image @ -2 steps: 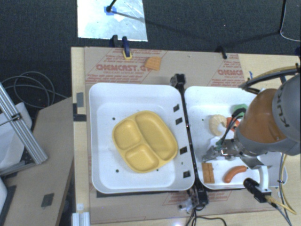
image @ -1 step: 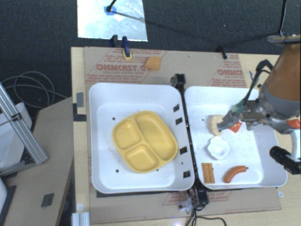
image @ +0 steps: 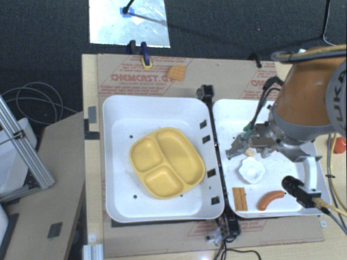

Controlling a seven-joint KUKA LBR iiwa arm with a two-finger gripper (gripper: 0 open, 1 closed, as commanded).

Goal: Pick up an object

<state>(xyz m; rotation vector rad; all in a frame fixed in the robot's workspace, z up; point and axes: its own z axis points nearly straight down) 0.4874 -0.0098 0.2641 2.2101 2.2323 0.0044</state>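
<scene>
Gripper (image: 234, 149) is hanging low over the right bin (image: 230, 111), close to that bin's left wall and roughly halfway along it; whether it is released or clenched I cannot tell, since from up here the tooling is reading as one grey cluster; the arm (image: 309, 91), orange band and all, is reaching in from the right and looming over the bin's far right part.

Candidates for the pick are all sitting in this right bin; a white lump (image: 252, 170) is lying just beside the gripper, on the near side of it, pale against the pale floor, and I cannot say whether the two are touching; a brown wafer (image: 239, 198) is lying flat towards the near left corner, well clear of the gripper; a reddish sausage (image: 270, 199) is lying beside the wafer on its right, apart from it, angled slightly.

Over in the left bin (image: 116, 145), a yellow divided plate (image: 167, 161) is sitting about centre, three compartments facing up, turned at a slant to the bin's walls.

Both bins are resting on a cardboard sheet (image: 119, 77) with red print; on it, beyond the left bin, a small tan square (image: 176, 72) is lying by itself; a blue and yellow clamp (image: 145, 56) is gripping the sheet's far edge; further back, a shiny panel (image: 108, 15) is lying on the dark floor.
</scene>
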